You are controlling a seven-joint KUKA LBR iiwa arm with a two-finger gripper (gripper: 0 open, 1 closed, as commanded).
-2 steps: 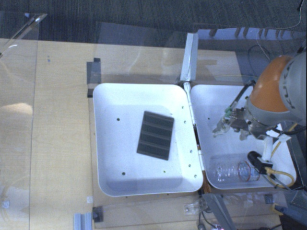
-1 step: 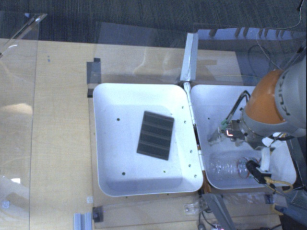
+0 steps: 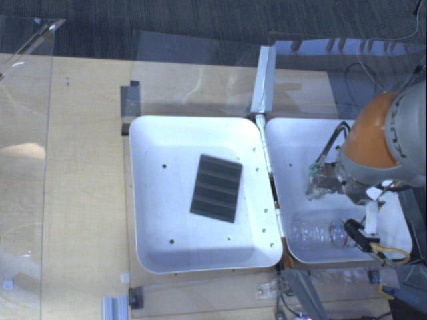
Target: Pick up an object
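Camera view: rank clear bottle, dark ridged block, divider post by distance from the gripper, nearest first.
Measured from the gripper, over the right bin:
1. Clear plastic bottle, lying in the right bin just below the gripper, toward the near edge.
2. Grey divider post, at the far end between the two bins.
3. Dark ridged block, middle of the left bin.

Grey arm point(image 3: 408, 122), orange band point(image 3: 370, 139), black cable point(image 3: 331, 143) at wrist

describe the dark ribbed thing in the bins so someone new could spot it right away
Look at the left white bin. Near its middle a dark grey ribbed rectangular block lies flat, slightly tilted. It is opaque and dark, unlike the clear plastic bottle in the right bin.
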